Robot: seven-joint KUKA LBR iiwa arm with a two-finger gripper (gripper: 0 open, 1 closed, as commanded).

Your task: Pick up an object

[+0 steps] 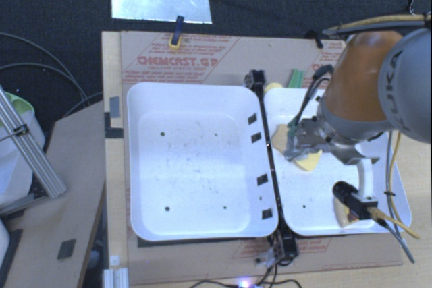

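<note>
Pincer (295,142) low in right bin (317,222), over pale yellow object (309,161) near the bins' divider; its state cannot be told under the wrist, so confirm it straddles the object, close squarely, then lift straight up clear of the wall.

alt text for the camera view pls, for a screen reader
The grey-and-orange arm reaches from the right over the right bin, its gripper low beside a pale yellow object. The left bin lies alongside.
</note>
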